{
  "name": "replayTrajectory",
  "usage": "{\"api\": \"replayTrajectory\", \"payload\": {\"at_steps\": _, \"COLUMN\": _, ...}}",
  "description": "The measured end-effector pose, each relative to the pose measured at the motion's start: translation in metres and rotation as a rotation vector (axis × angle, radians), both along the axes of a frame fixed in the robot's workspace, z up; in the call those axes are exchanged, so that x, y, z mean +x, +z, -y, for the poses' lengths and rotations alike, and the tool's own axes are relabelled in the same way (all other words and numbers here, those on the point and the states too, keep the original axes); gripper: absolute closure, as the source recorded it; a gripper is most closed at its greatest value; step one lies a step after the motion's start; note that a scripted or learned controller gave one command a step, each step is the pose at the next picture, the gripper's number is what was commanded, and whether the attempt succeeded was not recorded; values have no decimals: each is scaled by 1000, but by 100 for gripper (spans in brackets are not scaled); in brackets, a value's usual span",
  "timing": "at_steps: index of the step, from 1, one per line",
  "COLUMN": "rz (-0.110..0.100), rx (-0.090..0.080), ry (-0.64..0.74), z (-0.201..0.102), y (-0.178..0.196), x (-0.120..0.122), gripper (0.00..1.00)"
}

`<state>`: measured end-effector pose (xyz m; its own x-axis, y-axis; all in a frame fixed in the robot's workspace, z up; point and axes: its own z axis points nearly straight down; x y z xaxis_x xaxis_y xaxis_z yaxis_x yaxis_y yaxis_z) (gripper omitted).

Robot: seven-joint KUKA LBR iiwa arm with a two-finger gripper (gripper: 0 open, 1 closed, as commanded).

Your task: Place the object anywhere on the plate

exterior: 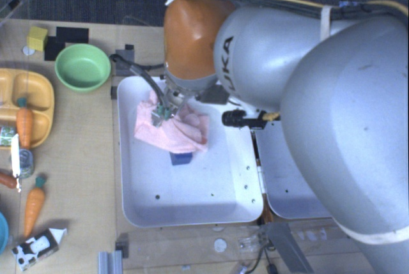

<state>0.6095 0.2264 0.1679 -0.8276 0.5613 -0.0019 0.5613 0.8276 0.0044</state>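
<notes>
Gripper [161, 112] sits low on the pink cloth [171, 128] near the far edge of the left bin [192, 202], apparently to pinch it, though I cannot tell its state, with a blue block [181, 158] peeking from under the cloth's near edge.

Arm [307, 94] covers most of right bin [287, 202]. Blue object [181, 158] partly under pink cloth [172, 129] in left bin [192, 202]. Yellow plate [38, 100] and blue item [2, 231] cut by bench's left edge. Gripper [160, 113] fingers blurred, state unreadable.
</notes>
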Motion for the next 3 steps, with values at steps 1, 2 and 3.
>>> {"api": "replayTrajectory", "payload": {"at_steps": 1, "rz": 7, "rx": -1, "ry": 107, "z": 70, "y": 59, "x": 3, "gripper": 100}}
{"api": "replayTrajectory", "payload": {"at_steps": 2, "rz": 5, "rx": 1, "ry": 142, "z": -6, "y": 63, "x": -6, "gripper": 100}}
{"api": "replayTrajectory", "payload": {"at_steps": 3, "rz": -1, "rx": 1, "ry": 6, "z": -10, "y": -32, "x": -28, "gripper": 100}}
